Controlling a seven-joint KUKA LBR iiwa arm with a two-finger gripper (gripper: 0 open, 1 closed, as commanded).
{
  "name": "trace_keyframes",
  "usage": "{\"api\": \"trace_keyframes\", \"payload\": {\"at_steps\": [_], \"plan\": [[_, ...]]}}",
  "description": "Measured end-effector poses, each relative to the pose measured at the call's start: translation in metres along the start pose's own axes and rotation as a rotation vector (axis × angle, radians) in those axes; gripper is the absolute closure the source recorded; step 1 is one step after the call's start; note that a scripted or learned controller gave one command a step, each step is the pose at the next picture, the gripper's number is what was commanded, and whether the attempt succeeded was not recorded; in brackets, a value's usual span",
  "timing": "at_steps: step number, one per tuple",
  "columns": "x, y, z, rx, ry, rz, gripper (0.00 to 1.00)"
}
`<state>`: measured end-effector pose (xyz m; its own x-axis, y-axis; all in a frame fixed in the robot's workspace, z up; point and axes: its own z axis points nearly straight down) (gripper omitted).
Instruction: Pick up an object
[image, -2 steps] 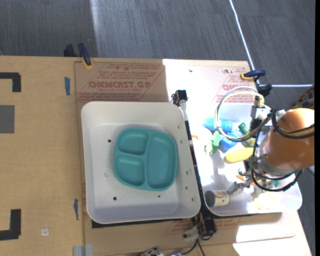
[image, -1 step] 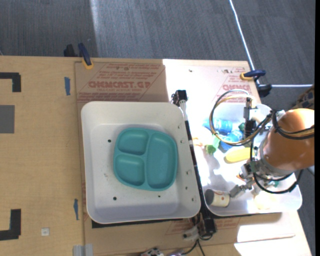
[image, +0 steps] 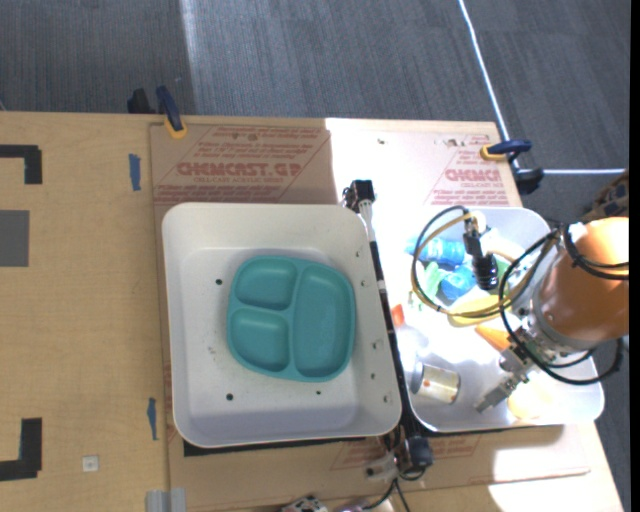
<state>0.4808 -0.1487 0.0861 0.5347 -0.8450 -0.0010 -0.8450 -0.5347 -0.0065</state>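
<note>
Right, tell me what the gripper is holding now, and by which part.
Cannot be told. The gripper is low in the right bin, its tip close beside a pale yellow object, but nothing shows between its fingers.

A teal divided plate (image: 292, 317) lies in the left bin (image: 190, 300).

**Arm parked low on the right side of the frame**

So the grey KUKA arm with its orange band (image: 590, 280) comes in from the right edge, around mid-height, angled down and to the left. Black and yellow cables loop off the wrist toward the upper left. The two-finger metal gripper (image: 497, 396) sits at lower right, pointing down-left. Too small and blurry for more detail there.
</note>
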Motion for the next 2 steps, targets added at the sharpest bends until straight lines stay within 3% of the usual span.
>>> {"api": "trace_keyframes", "payload": {"at_steps": [1,2], "plan": [[0.012,-0.036,0.001,-0.005,-0.001,-0.189,0.00],[0.001,-0.004,0.000,-0.004,-0.001,-0.405,0.00]]}}
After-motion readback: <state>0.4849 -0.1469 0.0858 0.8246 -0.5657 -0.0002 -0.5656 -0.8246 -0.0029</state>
